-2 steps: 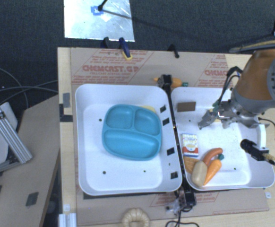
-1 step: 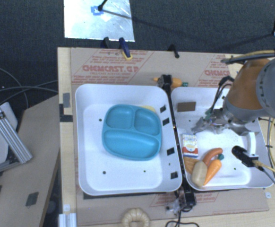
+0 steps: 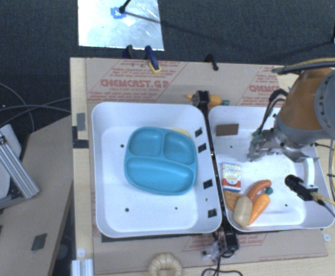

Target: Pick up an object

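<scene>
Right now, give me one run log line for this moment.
arm: over right white bin | gripper: low above bin floor, holds nothing seen | orange toy carrot: untouched | blue divided plate: left bin

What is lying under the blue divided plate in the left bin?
A pale yellow thing peeks out at the far edge of the blue divided plastic plate in the left white bin; the plate covers the rest.

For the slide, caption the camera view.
Claw over the right bin, above toy carrot; blue divided plate in the left bin.
</scene>
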Motion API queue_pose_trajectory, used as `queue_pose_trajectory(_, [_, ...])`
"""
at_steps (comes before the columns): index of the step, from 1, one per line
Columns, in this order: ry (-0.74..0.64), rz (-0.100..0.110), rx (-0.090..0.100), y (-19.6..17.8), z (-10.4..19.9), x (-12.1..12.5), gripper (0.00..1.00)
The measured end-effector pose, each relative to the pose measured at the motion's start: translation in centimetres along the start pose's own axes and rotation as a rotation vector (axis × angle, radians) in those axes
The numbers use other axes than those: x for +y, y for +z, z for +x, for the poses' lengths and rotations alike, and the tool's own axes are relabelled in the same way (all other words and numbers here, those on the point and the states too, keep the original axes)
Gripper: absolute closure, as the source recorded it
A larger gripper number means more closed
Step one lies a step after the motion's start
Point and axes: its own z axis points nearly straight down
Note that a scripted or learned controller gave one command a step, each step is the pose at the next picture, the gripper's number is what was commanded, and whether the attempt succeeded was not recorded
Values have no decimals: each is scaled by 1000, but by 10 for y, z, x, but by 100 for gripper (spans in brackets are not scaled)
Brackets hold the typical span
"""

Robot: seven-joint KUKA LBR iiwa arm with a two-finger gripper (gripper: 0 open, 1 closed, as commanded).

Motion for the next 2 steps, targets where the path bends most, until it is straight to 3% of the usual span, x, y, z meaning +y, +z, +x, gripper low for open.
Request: queue_pose_trajectory(2, [-4, -2, -1, -88, -2, 9, 100])
